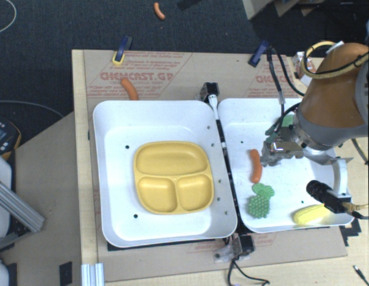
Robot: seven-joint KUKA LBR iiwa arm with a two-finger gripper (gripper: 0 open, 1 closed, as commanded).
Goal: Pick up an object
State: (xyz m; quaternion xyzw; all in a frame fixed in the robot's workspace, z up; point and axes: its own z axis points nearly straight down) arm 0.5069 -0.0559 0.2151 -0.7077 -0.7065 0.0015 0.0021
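Hovering gripper (272, 154) over right bin (244, 115), orange sausage (255, 165) just to its left

Sausage lies on the bin floor, long axis running far-to-near, just left of the fingertips and apart from them; fingers look slightly parted, nothing between them. Green grape bunch (260, 200) sits nearer, yellow banana (312, 214) near-right; yellow divided tray (172, 176) in left bin (112, 124)

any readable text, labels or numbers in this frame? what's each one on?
"CHEMCAST GP": red print, upside down, on the brown board behind the left bin.
More red print on the same board behind the right bin: too cut off and blurred to read.
No other text is legible.
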